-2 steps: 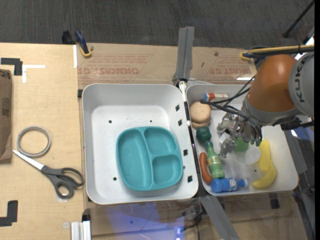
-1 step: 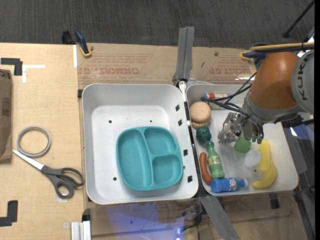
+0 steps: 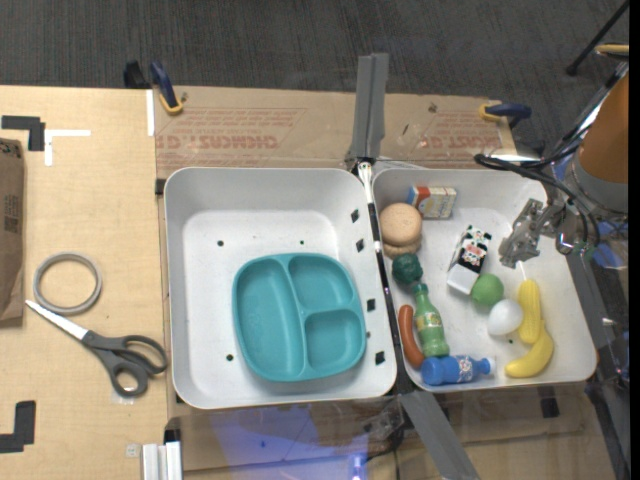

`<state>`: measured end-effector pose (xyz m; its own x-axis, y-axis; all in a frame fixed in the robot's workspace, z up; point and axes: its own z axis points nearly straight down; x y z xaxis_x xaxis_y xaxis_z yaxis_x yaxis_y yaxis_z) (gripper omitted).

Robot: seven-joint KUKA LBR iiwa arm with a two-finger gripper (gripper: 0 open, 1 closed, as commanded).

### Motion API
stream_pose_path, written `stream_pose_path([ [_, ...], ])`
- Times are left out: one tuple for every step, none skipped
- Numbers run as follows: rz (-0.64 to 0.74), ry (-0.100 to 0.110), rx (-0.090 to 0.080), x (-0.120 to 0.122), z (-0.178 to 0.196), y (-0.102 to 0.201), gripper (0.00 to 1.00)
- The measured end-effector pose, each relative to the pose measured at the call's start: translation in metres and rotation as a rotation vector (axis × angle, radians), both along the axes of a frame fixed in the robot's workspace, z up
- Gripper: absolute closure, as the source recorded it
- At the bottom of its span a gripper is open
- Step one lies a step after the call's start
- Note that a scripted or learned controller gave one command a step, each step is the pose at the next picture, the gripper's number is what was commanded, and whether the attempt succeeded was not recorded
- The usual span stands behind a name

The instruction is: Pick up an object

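The gripper (image 3: 522, 236) is seen open and empty above the right bin (image 3: 575, 298). Nearest lies a green ball (image 3: 487, 290), judged light, smooth and roll-prone; it is best pinched across its middle.

Arm (image 3: 610, 148) cropped at right edge

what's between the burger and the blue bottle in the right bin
In the camera view, between burger and blue bottle lie a dark green piece, a green bottle and a red sausage.
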<state>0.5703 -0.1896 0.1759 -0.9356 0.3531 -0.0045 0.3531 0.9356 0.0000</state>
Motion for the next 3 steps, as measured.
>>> stream_pose_path([
  [-0.186,-0.033,-0.003,0.048,-0.056,0.039,1.00],
  [-0.286,-0.015,0.001,0.052,-0.076,0.091,1.00],
  [-0.428,0.001,0.001,0.032,0.146,0.103,1.00],
])
